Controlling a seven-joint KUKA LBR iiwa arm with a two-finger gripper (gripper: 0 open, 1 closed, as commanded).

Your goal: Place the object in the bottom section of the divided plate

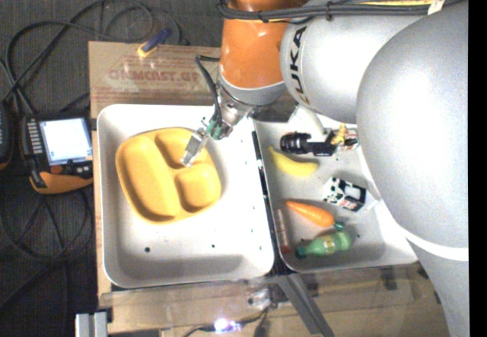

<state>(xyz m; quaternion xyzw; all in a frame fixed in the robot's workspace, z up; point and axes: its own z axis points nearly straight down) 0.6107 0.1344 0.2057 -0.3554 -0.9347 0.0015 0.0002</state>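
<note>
1. Work area. We have a yellow divided plate (148, 183) lying flat in the left bin (152, 263). It has three sections, and all three look bare. We judge the section nearest the lower edge of the camera view, on the plate's right side, to be the target.

2. Gripper. The gripper (193, 148) hangs over the upper right part of the plate, near the ridge where the sections meet. We cannot tell how far it is open. We see nothing that we can identify as held.

3. Task object. The task does not name the object. The candidates lie in the right bin (365, 236), well apart from the plate:
- a banana (293, 166) near the bin's upper left;
- a carrot (310, 213) below it;
- a green bottle (326, 244) on its side, just below the carrot;
- a small black-and-white item (346, 193), too small to name.

4. Handling. We judge these to be light, rigid toy pieces with smooth, somewhat slippery skins, and not fragile.
- The carrot tapers, so we would grip across its thick end, square to its length.
- The banana is best taken across the middle of its curve.
- The bottle is best taken across its body, not its neck.

5. Caution. A grip near a tapered tip may squeeze the piece out.
</note>
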